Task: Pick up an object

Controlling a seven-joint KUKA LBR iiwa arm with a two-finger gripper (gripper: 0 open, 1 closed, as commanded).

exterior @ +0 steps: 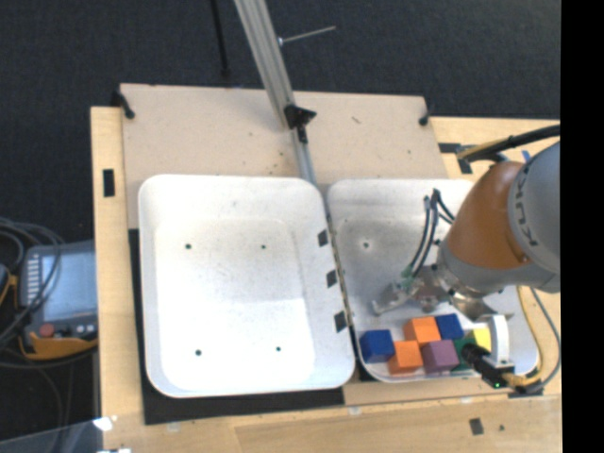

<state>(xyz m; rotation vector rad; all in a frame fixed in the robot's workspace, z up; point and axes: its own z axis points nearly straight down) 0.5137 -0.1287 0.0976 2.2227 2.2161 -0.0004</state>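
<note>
Several small blocks lie clustered at the near end of the right bin: a blue block, two orange blocks, a purple block, a second blue block and a yellow piece. The arm reaches in from the right, its orange band over the bin. My gripper hangs low in the right bin, just beyond the cluster and slightly left of it. Nothing can be seen held in it.
The left bin sits beside the right one, with black clips along the shared edge. A slanted metal rail rises behind the bins. Cables and a control pendant lie off the bench at the left.
</note>
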